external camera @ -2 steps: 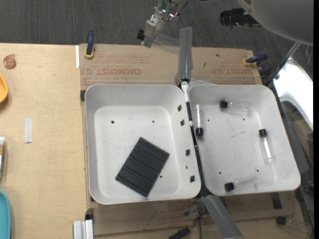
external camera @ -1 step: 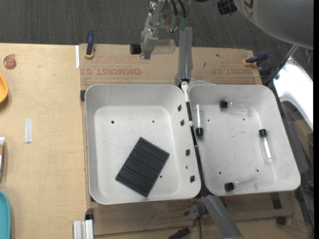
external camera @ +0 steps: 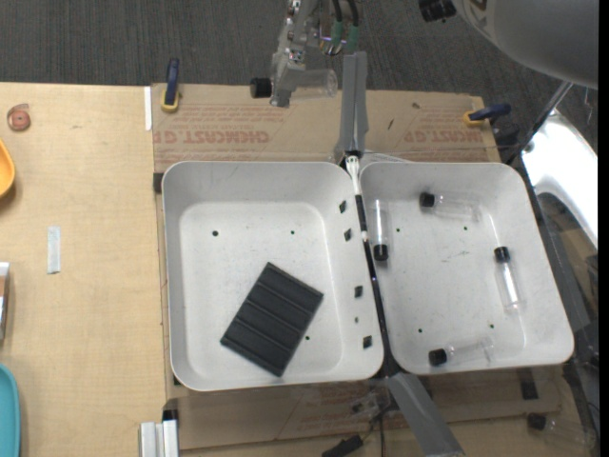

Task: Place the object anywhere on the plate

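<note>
we are looking at the gripper (external camera: pixel 303 79) hanging high over the back edge of the bench, behind the left bin (external camera: pixel 181 255), well apart from everything it needs. from this slant we are not able to tell whether it is open or closed, and we are seeing nothing in it.

the plate (external camera: pixel 273 318), a dark ribbed slab, is lying flat and skewed in the front half of the left bin. the objects, four clear tubes with black caps, are all lying in the right bin (external camera: pixel 533 255): one near the back (external camera: pixel 447 206), one along the dividing wall (external camera: pixel 378 228), one by the right side (external camera: pixel 509 282), one at the front (external camera: pixel 464 352).

we are judging the step in hand to be the pick, not yet begun. to do it well, we are favouring the back tube or the right-side tube, since both are lying clear of the walls; the one against the divider is leaving little room for a descent. we are advising a grasp across the tube's short axis, near its middle, as a clear round body is likely to roll or slip away. we are also recommending a lift high enough to clear the rims between the bins, then a low release over the plate's centre, along the ribs, so the tube is not rolling off.
</note>
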`<move>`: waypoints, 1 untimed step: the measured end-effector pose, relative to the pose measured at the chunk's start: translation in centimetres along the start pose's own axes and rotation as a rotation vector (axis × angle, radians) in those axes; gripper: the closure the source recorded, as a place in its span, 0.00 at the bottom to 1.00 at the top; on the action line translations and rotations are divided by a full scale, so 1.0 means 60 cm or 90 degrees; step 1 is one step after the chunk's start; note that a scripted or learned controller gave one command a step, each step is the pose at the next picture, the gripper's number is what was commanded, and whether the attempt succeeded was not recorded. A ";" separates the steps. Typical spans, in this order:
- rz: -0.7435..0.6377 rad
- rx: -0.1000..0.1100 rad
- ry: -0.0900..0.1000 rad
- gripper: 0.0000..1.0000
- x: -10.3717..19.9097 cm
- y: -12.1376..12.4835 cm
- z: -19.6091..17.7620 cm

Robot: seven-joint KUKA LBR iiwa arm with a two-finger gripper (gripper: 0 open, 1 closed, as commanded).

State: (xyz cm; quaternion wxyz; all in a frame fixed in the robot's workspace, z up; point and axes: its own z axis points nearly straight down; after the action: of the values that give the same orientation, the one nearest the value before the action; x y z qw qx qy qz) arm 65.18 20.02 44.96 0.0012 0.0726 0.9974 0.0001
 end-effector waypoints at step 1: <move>0.002 0.000 -0.001 1.00 -0.003 -0.001 -0.013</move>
State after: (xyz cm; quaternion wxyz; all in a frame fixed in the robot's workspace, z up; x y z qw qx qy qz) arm 65.33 19.91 45.76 0.0018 0.0744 0.9972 0.0002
